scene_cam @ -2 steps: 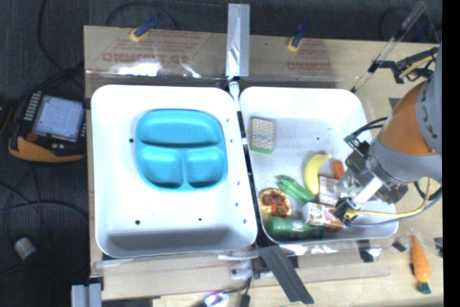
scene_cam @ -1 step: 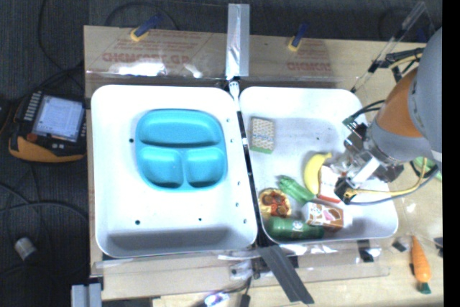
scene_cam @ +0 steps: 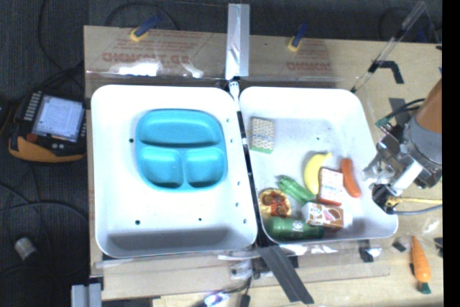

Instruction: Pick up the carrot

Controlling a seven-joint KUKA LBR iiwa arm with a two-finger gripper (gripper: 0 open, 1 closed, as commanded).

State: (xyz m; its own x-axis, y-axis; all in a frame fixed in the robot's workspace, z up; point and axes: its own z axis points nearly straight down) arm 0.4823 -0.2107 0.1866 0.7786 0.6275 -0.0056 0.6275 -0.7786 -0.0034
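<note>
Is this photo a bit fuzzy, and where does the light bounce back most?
In the camera view everything is soft and grainy; the small packets' print is unreadable. The strongest glare sits on the clear plastic sheet behind the bins and on the upright metal strip. The two shallow white bins look evenly lit, with faint shadows beside the blue divided tray and the orange carrot.

Two white bins point(scene_cam: 115, 226), one blue tray point(scene_cam: 181, 149), one banana point(scene_cam: 314, 170), two carrots point(scene_cam: 350, 177), two cartons point(scene_cam: 331, 187), one cucumber point(scene_cam: 295, 229).

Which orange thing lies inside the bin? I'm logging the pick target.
The carrot beside the banana in the right bin; the other orange carrot lies outside on the bench.
</note>
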